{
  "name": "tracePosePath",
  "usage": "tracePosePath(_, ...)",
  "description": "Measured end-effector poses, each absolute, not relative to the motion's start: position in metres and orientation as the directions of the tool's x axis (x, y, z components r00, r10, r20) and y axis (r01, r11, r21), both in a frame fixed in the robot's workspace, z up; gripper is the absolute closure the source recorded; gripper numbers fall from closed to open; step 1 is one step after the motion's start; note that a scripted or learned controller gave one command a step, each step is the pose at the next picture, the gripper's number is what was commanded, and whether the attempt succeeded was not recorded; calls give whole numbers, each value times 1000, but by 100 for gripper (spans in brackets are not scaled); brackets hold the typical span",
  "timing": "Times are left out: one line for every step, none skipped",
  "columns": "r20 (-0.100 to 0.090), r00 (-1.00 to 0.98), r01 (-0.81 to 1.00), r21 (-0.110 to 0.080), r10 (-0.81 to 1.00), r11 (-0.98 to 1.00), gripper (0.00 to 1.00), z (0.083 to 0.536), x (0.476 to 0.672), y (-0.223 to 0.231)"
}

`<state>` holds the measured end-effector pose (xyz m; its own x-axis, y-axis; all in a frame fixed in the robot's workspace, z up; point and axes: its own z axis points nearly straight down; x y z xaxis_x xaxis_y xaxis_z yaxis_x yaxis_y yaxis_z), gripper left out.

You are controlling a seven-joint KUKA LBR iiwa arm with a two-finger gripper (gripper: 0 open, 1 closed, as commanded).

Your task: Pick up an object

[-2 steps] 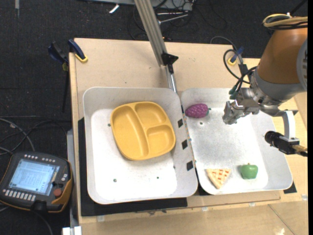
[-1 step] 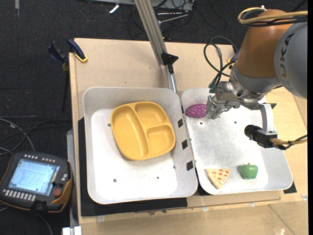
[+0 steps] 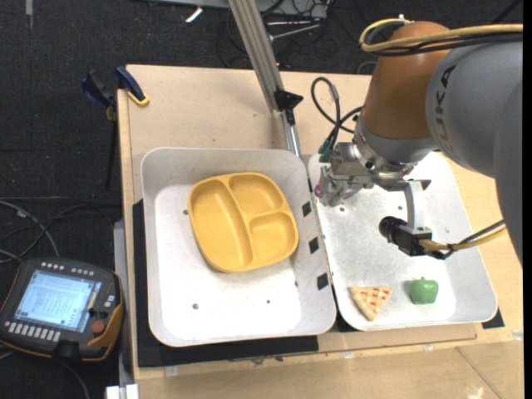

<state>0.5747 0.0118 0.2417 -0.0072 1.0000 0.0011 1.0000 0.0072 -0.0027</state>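
I see the arm [image 3: 432,90] reaching in from the right over the right bin [image 3: 465,223], its orange band above the wrist and the grey body filling the upper right. The jaws [image 3: 332,191] hang over the upper left part of that bin, close to the wall it shares with the left bin [image 3: 166,248]. From this angle I cannot tell whether they are spread or pressed together, and I see nothing between them. Two small things lie in the right bin, both toward its near edge and well apart from the jaws: a pizza slice [image 3: 371,299] near the lower left corner, and a green pepper [image 3: 423,290] just to its right. They sit near each other without touching. A black part on a cable [image 3: 405,235] hangs between the jaws and those two things. In the left bin I see a yellow tray [image 3: 243,220] with three compartments, lying flat and a little turned, toward the bin's upper right; it is beside the jaws but across the shared wall. Both bins rest on the counter [image 3: 199,98], and a pendant [image 3: 58,306] with a lit screen lies off its lower left.
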Motion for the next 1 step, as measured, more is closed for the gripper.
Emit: tracePosePath(1, -8, 1000, -2, 1000, 8, 100, 229, 582, 65)
